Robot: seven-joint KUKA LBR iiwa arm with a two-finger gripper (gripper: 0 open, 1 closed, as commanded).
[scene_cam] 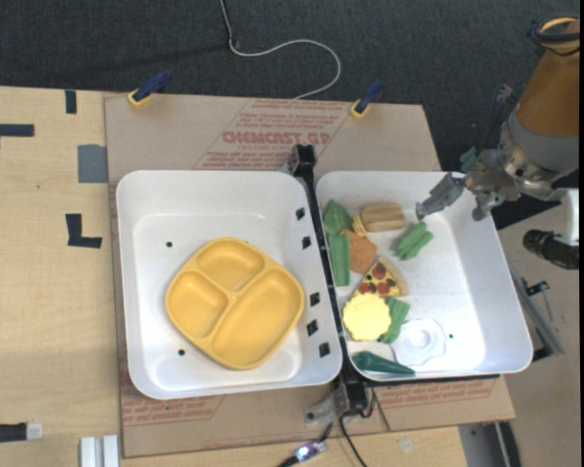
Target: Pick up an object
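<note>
The right bin holds several toy foods along its left side: a tan bread piece, a green pod, a pizza slice, a yellow scalloped disc, a white lid and a dark teal piece. My gripper hangs over the bin's far right corner, up and to the right of the green pod. It is open, its fingers spread wide with nothing between them.
The left bin carries a yellow divided plate. More green pieces and an orange piece lie by the ridge between the bins. A cable loops across the dark floor behind the cardboard base.
</note>
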